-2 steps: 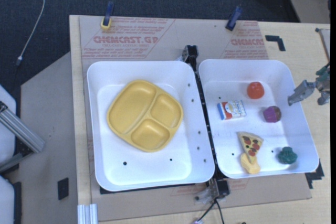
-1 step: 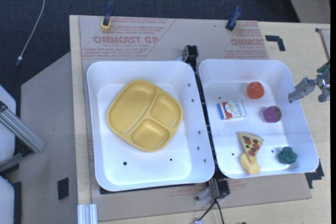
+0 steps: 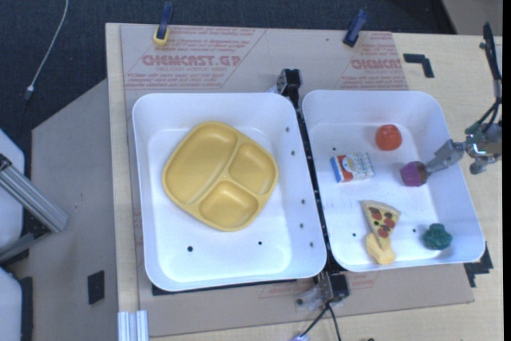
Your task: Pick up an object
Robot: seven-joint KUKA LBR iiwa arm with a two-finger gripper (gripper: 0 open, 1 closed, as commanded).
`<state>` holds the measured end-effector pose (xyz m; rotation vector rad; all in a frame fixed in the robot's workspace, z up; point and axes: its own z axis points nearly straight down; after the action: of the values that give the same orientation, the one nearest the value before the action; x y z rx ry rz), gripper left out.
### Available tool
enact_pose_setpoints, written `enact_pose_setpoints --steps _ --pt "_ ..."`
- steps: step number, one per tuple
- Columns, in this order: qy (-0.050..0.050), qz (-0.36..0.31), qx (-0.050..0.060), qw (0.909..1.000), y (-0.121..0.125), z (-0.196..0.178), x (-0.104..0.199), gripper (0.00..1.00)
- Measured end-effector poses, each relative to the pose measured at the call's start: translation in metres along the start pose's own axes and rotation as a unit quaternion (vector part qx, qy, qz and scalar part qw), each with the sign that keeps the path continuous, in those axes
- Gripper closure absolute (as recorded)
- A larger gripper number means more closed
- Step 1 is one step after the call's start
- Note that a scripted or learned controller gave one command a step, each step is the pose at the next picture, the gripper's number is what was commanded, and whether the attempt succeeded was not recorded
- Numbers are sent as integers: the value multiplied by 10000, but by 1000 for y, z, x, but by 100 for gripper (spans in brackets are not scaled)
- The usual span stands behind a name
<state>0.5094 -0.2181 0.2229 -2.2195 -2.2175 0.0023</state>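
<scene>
The right bin [image 3: 447, 120] holds several small items. They are a red-orange ball [image 3: 388, 137], a white, red and blue carton [image 3: 352, 167], a purple lump [image 3: 413, 173], a pizza slice toy [image 3: 381, 218], a yellow piece [image 3: 381, 249] and a green lump [image 3: 437, 236]. My gripper [image 3: 437, 162] reaches in over the bin's right wall. Its tip sits just right of the purple lump, touching it or nearly so. Nothing is lifted off the bin floor.
A yellow divided plate [image 3: 221, 175] lies in the left bin [image 3: 152, 124]. Black clips [image 3: 290, 80] join the bins at the back and another clip [image 3: 335, 284] sits at the front. Blue clamps [image 3: 164, 21] hold the cardboard base at its far edge.
</scene>
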Motion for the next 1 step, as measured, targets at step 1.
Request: enact_pose_setpoints --steps 1 --pt "3 -6 3 10000 3 47 8 0"
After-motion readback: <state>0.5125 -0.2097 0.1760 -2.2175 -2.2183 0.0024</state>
